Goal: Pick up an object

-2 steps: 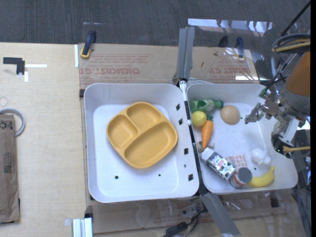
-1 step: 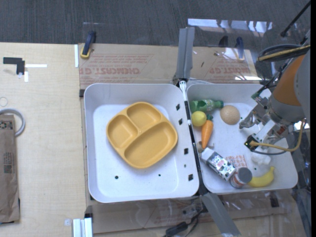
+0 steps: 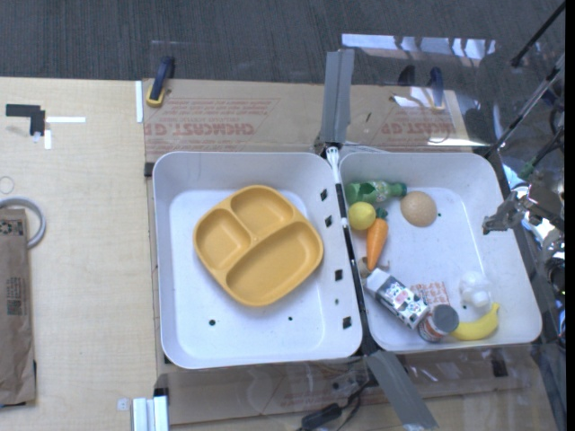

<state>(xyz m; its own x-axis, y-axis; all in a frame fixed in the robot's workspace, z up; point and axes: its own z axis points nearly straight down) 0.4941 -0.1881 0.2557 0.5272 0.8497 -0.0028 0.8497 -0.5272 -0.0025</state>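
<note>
The right bin [image 3: 490, 191] holds several objects. A green item [image 3: 374, 189] lies at its back left, with a yellow lemon [image 3: 361, 215] and an orange carrot [image 3: 376, 241] just in front of it. A tan round ball [image 3: 418, 208] sits near the back. Along the front lie a small printed carton [image 3: 400, 300], a can [image 3: 437, 322], a banana [image 3: 478, 325] and a white lump [image 3: 473, 288]. My gripper [image 3: 505, 215] hangs over the bin's right rim, apart from all the objects, and nothing shows in it.
The left bin [image 3: 175, 268] carries a yellow divided plate [image 3: 259, 243]. Cardboard [image 3: 234, 119] lies behind both bins. A brown paper bag [image 3: 15, 294] rests on the wooden bench at the far left.
</note>
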